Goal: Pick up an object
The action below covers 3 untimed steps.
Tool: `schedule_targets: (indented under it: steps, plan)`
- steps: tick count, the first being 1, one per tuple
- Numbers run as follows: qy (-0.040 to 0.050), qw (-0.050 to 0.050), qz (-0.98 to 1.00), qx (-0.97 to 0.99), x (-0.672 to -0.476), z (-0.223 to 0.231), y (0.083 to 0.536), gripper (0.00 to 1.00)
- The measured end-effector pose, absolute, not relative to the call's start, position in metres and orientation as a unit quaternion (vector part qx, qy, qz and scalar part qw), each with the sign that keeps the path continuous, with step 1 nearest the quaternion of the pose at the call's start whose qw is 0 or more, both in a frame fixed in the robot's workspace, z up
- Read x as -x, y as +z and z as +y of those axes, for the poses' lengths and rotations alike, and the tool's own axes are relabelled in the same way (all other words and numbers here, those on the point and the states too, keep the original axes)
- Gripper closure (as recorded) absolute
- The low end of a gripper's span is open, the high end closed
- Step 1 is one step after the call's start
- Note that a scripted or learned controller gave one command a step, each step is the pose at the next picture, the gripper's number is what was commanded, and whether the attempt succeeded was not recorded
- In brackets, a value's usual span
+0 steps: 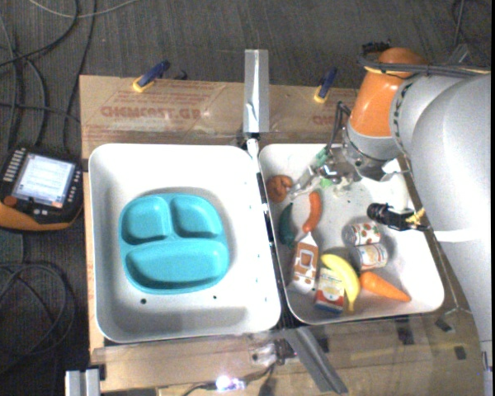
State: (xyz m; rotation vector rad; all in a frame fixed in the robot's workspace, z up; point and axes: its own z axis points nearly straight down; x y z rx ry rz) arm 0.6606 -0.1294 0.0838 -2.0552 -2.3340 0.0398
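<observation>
Surface: brown board (181, 114) on dark carpet, bearing two white bins side by side.
Hand (318, 174): low over right bin (425, 258), upper left part; open or closed, cannot tell.
Near hand: orange-red chilli (313, 211), just below; brown round item (278, 187), left.
Farther: banana (343, 276), carrot (383, 286), can (370, 256).
Left bin (107, 221): blue divided plate (175, 242).

A shallow white left bin (99, 246) holds a turquoise plastic plate with three compartments (175, 242), lying flat near its middle. Both bins rest on a brown cardboard sheet (169, 110) with faded red lettering. Two blue-and-yellow clamps (151, 75) grip the sheet's far edge. An orange-edged handheld control pendant with a lit screen (35, 186) lies on dark carpet, among black cables (29, 64).
</observation>
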Motion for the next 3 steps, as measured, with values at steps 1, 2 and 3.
schedule_targets:
  steps: [1, 2, 3]
  plan:
    - [0.0067, 0.007, -0.814, 0.58, -0.6479, -0.137, 0.0853, 0.0]
    - [0.0066, 0.007, -0.814, 0.58, -0.6479, -0.137, 0.0854, 0.0]
    - [0.0063, 0.003, -0.814, 0.58, -0.6501, -0.1385, 0.0941, 1.0]
